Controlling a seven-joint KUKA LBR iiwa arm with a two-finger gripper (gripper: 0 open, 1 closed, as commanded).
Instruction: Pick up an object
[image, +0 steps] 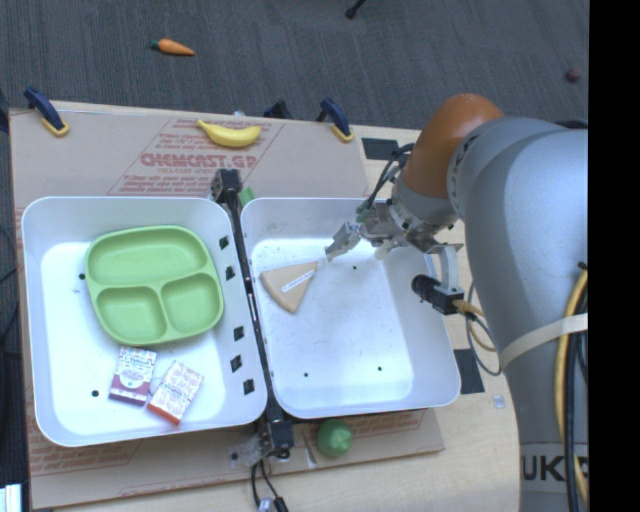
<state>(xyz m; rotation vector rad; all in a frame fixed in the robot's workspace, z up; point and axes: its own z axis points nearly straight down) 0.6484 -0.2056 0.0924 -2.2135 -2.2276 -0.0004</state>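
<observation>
A tan wedge-shaped piece (289, 285) lies flat in the right bin (400, 370), near its left wall. My gripper (340, 243) hovers low over the right bin's back part, just up and to the right of the wedge's thin tip. Nothing shows held in it. The grey arm with its orange band (455, 135) reaches in from the right over the bin's far right corner.
The left bin (50, 330) holds a green divided plate (155, 281) and two small packets (133, 375) (177, 390). A toy banana (230, 131) lies on the cardboard behind the bins. A green ball (335, 437) sits in front of the right bin.
</observation>
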